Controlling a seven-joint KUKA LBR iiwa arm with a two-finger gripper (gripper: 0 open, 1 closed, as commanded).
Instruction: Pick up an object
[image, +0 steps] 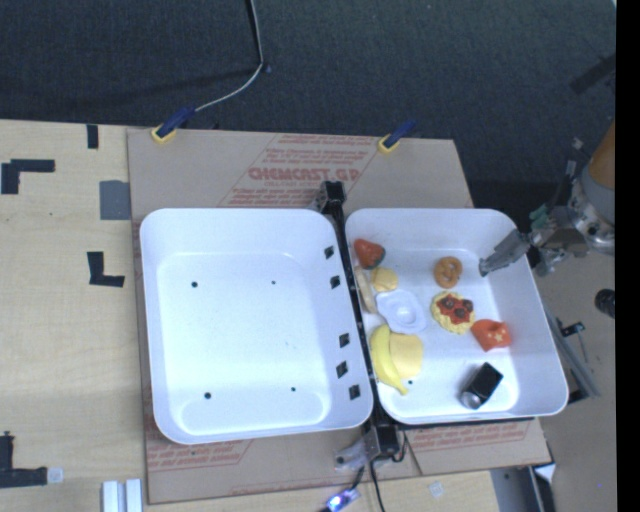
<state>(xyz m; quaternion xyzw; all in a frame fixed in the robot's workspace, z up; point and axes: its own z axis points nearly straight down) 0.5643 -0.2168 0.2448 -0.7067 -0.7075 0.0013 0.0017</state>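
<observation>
Though arm's mostly cut off at right, gripper (500, 258) hangs over right bin (520, 300); finger state unclear.

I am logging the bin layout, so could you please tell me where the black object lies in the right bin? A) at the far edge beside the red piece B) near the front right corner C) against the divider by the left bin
B: the black object sits by the right bin's front right corner, with the banana to its left.

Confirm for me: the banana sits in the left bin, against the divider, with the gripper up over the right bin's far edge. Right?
Not quite. The camera view shows the banana in the right bin, against the divider; the gripper is over that bin's far edge as you say.
</observation>
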